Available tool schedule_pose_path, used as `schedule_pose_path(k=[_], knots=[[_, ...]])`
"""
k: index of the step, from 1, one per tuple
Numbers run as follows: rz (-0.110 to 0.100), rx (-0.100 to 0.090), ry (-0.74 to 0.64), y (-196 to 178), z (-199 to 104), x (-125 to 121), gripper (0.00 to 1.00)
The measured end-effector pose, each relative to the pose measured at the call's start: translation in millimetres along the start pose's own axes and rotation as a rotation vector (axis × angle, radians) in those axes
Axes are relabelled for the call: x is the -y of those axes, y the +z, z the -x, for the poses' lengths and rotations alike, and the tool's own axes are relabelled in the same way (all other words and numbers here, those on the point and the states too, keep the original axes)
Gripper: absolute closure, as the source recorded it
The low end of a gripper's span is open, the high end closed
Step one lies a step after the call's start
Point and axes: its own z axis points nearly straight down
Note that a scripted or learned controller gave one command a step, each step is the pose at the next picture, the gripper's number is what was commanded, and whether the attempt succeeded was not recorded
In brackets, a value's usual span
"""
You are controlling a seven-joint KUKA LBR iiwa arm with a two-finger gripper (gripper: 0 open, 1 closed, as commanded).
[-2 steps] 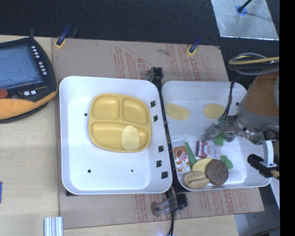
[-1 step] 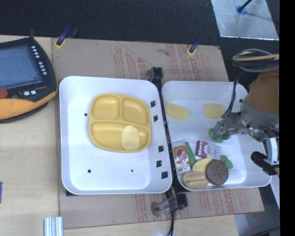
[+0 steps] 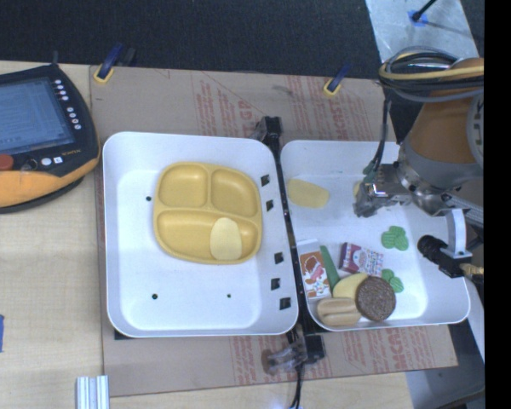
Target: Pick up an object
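The right white bin (image 3: pixel 324 156) holds a pale yellow piece (image 3: pixel 307 193) near its upper left. Along its front lie a red and white packet (image 3: pixel 313 273), a small red carton (image 3: pixel 359 258), a brown round patty (image 3: pixel 376 298), a tan bun (image 3: pixel 338 311), and green pieces (image 3: pixel 395 239). My gripper (image 3: pixel 371 196) hangs over the middle of this bin, right of the pale yellow piece and above the green pieces. I see nothing between its fingers.
The left white bin (image 3: pixel 128 228) carries a yellow divided tray (image 3: pixel 183 190) with a pale yellow oval piece (image 3: pixel 226 239) in its lower right compartment. A teach pendant (image 3: pixel 30 135) lies at the bench's left. Black clips run along the divider between the bins.
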Motion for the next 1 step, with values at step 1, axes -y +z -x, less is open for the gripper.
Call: schedule_pose_path(k=[1], knots=[[-0.004,0.0,0.003,2.8,2.4,1.1,0.0]])
